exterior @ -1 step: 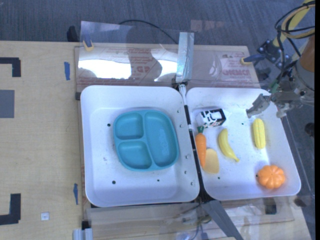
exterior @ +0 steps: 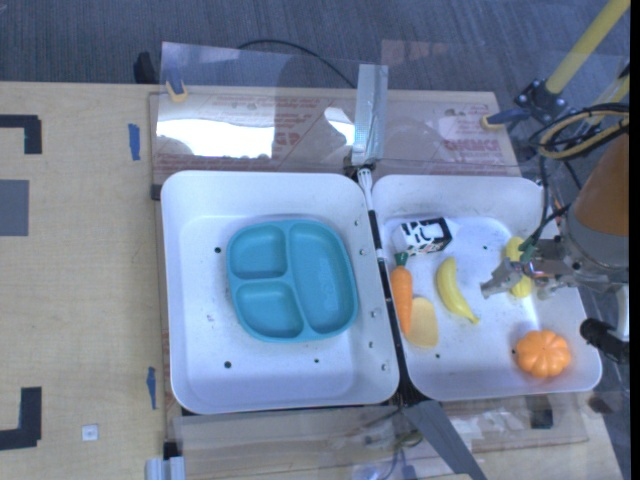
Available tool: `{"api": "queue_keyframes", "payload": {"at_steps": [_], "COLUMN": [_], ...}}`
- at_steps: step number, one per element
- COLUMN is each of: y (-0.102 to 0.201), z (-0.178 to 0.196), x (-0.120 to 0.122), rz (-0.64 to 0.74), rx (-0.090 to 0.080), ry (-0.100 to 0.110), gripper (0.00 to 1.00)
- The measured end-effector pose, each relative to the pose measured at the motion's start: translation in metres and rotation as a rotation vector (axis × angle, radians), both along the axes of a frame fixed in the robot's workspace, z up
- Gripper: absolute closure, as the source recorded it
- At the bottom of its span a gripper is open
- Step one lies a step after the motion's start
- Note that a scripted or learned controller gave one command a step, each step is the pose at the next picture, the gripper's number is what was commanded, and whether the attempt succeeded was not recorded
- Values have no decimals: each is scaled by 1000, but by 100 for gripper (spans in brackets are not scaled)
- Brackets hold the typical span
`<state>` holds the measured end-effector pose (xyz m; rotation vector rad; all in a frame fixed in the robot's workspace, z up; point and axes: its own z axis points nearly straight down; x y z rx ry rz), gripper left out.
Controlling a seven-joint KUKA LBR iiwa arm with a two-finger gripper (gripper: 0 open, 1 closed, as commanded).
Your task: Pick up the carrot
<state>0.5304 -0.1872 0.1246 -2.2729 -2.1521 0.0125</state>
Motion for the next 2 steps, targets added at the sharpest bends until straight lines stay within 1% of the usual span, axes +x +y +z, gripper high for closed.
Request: {"api": "queue_keyframes", "payload": {"at_steps": [1,2], "y": [14,15], "z": [-34,-22], "x": [-39,-37], "rz": [16,15], "rx": [-6,-5], "ry": [-27,-33], "gripper": [0,100]}}
